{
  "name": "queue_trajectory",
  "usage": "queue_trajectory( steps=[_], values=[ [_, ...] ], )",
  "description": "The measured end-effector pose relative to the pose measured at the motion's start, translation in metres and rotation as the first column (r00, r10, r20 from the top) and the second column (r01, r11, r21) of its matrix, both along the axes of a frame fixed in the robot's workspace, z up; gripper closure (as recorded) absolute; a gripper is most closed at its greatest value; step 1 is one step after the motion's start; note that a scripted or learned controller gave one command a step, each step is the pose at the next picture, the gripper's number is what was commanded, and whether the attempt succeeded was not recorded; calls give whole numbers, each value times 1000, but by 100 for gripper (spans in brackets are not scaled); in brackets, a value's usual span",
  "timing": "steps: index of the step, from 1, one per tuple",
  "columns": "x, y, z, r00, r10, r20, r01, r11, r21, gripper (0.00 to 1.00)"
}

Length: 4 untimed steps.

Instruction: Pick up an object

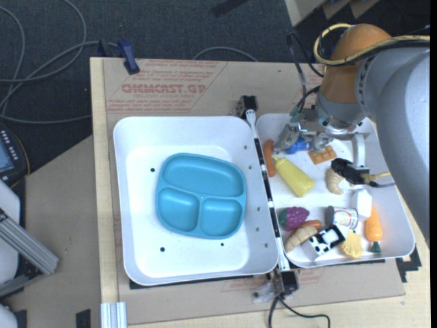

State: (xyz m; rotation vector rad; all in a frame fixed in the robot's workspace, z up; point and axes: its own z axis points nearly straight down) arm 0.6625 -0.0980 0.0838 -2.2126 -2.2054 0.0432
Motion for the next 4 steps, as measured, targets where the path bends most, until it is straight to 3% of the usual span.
queue_trajectory(
  steps=[1,2,3,4],
  values=[
    [-53,4,1,1000,1,26,-1,1000,9,0],
    [-114,-5,1,1000,0,26,0,1000,10,0],
    [10,-40,106,999,6,53,-6,1000,0,0],
    [-70,-89,31,1000,-4,20,4,1000,8,0]
  ],
)
